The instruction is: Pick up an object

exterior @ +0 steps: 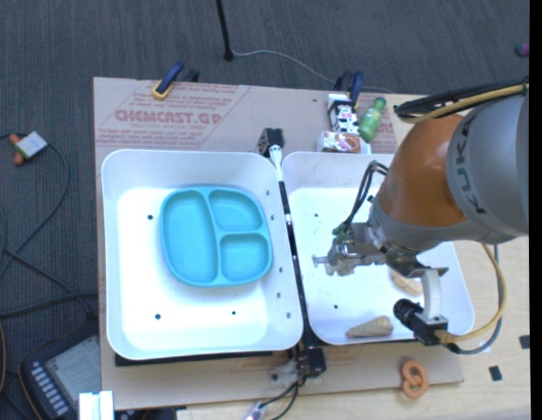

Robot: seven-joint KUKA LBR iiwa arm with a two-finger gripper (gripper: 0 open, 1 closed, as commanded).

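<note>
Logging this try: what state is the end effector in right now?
End effector: over the right bin, nothing seen between its fingers; open or closed cannot be told.

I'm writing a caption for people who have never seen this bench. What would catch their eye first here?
First the big grey arm with its orange band, reaching in from the right over the right bin, its gripper hanging above the white floor. Next the bright blue divided plate lying in the middle of the left bin. A small tan object lies near the right bin's front edge.
</note>
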